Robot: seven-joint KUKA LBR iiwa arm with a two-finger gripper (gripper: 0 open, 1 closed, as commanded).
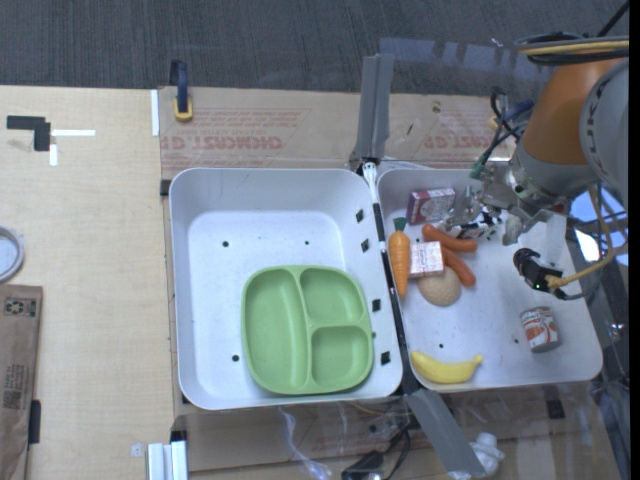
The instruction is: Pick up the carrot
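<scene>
The gripper [478, 215] sits in the upper part of the right bin [570, 368], low over a clutter of small items, and its fingertips blur into that clutter; whether they are apart or together cannot be told. The arm [570, 118] is cut off by the right edge of the frame, and its orange band and grey body hide the bin's upper right corner.

The carrot [399, 258] lies in the right bin, hard against its left wall, just beside the divider between the two bins. Its long axis runs nearly top to bottom in the frame: green top toward the upper edge, narrow orange tip toward the lower edge. It lies free of the gripper.

Counted in the right bin: one carrot, one small red and white box [431, 205] near the top, two sausage-like orange pieces [452, 251] partly overlapped by a white-labelled packet [427, 258], one round tan bun [439, 290], one banana [446, 368] at the bottom, one small can [540, 329] at lower right.

The left bin [200, 268] holds one green three-compartment plate [308, 328].
</scene>
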